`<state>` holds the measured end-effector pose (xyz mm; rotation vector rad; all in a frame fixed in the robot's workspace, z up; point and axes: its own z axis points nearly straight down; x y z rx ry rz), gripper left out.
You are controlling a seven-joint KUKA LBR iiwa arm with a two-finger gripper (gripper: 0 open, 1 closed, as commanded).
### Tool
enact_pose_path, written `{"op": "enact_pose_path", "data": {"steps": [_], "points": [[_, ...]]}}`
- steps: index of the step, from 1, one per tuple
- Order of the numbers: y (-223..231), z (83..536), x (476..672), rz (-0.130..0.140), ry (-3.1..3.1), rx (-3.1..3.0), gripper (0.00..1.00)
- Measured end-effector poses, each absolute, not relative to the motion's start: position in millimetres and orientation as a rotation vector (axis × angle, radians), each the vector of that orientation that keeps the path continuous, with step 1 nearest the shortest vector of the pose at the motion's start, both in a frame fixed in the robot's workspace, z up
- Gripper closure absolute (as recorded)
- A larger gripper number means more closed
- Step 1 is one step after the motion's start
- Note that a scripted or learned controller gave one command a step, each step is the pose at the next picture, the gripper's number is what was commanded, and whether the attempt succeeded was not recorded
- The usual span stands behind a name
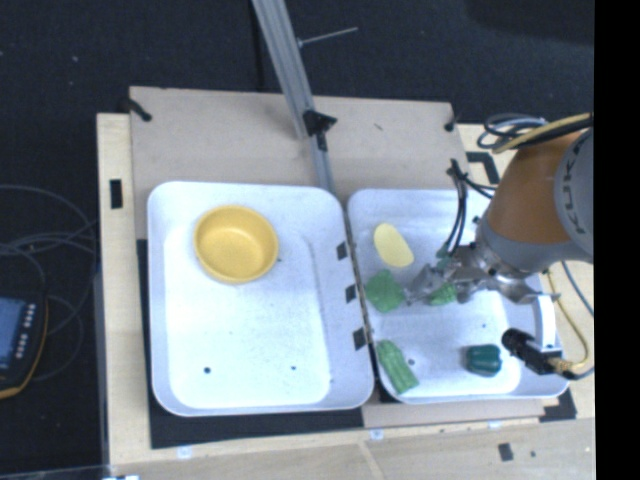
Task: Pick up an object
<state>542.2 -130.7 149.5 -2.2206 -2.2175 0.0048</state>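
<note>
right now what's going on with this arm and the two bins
The grey and orange arm reaches in from the right, its pincer low over the right bin. It is close to a green block, with a pale yellow piece just above that. Whether it has hold of anything cannot be seen. A green oblong piece and a dark green object lie nearer the front edge. The left bin holds a yellow bowl, away from the arm.

A bowl (236, 244) sits in the left bin (170, 368); four small objects lie spread in the right bin (440, 388)
</note>
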Motion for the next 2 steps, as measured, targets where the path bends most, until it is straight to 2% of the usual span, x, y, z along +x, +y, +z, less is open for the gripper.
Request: {"op": "enact_pose_path", "data": {"steps": [1,2], "points": [[-131.3,99.3,541.9,0.002,-2.22,-2.222,0.0],[-131.8,111.8,543.0,-0.003,-2.22,-2.226,1.0]]}}
